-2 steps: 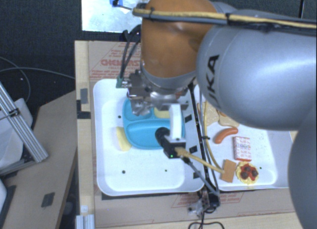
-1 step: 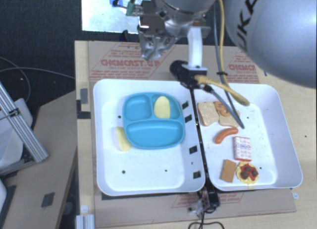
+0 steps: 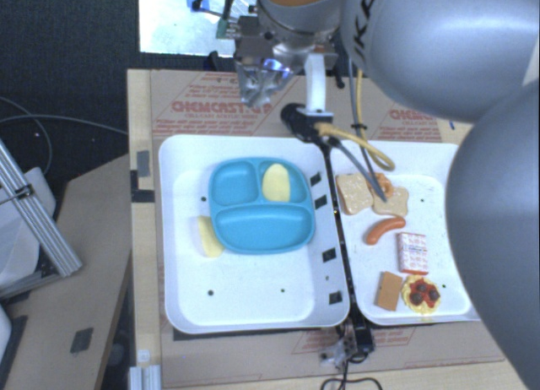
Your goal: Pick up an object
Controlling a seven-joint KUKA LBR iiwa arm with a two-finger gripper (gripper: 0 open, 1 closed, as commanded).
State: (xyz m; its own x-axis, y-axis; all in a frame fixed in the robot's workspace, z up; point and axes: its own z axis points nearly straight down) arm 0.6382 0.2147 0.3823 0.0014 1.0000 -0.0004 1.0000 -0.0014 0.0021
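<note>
My gripper point(image 3: 257, 89) hangs under the orange-banded wrist, over the cardboard just behind the left bin's point(image 3: 181, 295) back rim, with nothing seen in it. In that bin lies a blue divided plate point(image 3: 261, 219) with a pale yellow oval piece point(image 3: 276, 182) in its upper right compartment. A yellow wedge point(image 3: 208, 236) lies against the plate's left side. The right bin point(image 3: 451, 181) holds two toast slices point(image 3: 354, 194), a sausage point(image 3: 386, 230), a red-and-white packet point(image 3: 413, 253), a brown cracker point(image 3: 388, 290) and a small pizza-like piece point(image 3: 422, 294).
The grey arm covers the upper right of the view and the right bin's far side. A yellow and a grey cable point(image 3: 367, 156) trail from a black fitting point(image 3: 297, 118) over the toast. A black divider strip point(image 3: 337, 236) runs between the bins. An aluminium frame point(image 3: 34, 219) stands at the left.
</note>
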